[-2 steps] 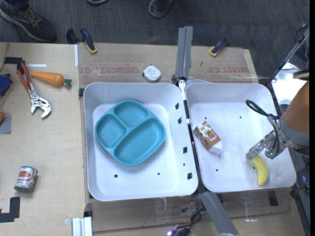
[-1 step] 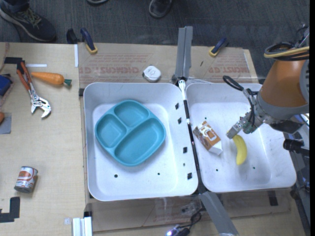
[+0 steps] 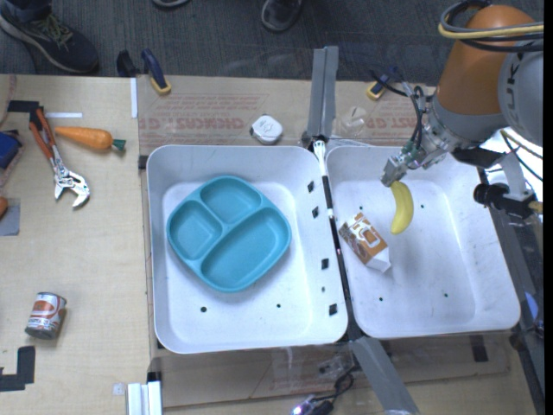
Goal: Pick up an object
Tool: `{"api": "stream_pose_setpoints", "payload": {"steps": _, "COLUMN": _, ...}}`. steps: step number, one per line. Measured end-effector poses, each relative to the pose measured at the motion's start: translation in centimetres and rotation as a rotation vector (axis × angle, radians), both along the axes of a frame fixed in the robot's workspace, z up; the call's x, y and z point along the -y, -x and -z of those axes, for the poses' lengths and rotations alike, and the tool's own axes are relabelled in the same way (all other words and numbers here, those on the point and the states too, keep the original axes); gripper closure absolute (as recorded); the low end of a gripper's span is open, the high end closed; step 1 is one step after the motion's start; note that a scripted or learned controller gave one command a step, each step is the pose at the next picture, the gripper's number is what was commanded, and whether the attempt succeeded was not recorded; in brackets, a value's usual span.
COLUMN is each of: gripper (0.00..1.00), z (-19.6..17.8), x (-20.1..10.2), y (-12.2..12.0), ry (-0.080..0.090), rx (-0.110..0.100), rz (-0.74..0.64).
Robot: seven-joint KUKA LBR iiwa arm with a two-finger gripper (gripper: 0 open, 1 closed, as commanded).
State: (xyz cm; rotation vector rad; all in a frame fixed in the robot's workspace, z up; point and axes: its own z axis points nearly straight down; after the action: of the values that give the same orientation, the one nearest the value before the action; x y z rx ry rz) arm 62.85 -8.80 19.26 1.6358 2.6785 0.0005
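Camera view: my gripper (image 3: 396, 173) at banana (image 3: 401, 207) top, grip state unclear; step: approach; next: close, lift.

bench (image 3: 78, 258) | 2 bins (image 3: 160, 258) | carrot (image 3: 82, 137) | wrench (image 3: 60, 171) | can (image 3: 45, 314)

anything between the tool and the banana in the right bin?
Nothing visible. The tool sits right at the banana's upper end; the small carton lies to its lower left, off the approach.
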Motion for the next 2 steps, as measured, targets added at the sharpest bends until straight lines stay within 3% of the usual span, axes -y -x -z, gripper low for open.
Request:
{"api": "stream_pose_setpoints", "payload": {"steps": 1, "gripper": 1.00, "z": 10.0, "x": 6.0, "y": 4.8, "ry": 0.001, "rx": -0.001, "rz": -0.352}}
{"api": "stream_pose_setpoints", "payload": {"steps": 2, "gripper": 1.00, "z": 0.0, "x": 0.2, "y": 0.9, "ry": 0.000, "rx": 0.001, "rz": -0.226}}
